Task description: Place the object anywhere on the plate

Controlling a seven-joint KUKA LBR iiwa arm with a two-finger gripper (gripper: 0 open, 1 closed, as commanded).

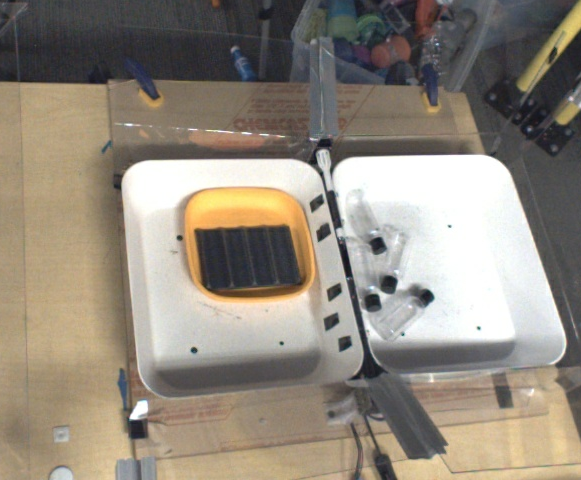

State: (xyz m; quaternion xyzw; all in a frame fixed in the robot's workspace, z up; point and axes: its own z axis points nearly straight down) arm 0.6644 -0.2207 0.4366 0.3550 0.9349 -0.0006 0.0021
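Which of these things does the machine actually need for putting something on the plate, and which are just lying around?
Part of the job:
- orange plate in the left bin
- clear black-capped vials in the right bin

Just lying about:
- dark ridged block on the plate
- tub of colourful toys behind the bench

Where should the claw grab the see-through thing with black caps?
The clear thing lies flat by the right bin's left wall. Probably best: come straight down and pinch a narrow clear part near a black cap, on the side away from the wall.
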